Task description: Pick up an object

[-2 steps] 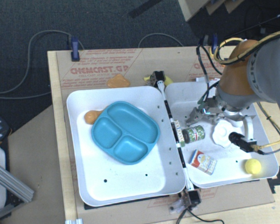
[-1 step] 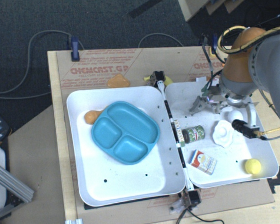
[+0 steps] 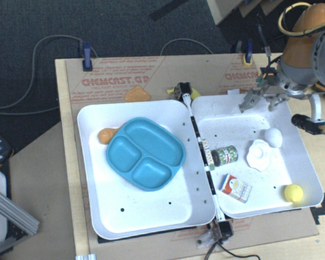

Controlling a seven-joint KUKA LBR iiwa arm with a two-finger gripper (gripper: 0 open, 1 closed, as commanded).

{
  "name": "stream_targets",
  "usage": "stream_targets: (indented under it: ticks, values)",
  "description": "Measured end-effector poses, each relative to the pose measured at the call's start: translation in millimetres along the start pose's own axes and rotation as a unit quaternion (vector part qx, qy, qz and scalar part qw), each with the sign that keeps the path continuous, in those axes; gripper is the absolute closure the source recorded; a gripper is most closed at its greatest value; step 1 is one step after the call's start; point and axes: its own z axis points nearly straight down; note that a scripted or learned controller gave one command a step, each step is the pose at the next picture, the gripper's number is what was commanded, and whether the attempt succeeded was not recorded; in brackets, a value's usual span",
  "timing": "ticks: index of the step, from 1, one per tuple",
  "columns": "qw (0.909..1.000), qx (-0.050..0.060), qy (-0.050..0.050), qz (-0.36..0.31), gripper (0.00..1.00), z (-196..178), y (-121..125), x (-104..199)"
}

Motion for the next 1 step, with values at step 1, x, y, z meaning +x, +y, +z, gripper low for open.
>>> stream_targets:
  ticks: [1]
  values:
    - [1.0, 0.007, 0.006, -0.004, 0.0, -6.6, -72.6, 82.5]
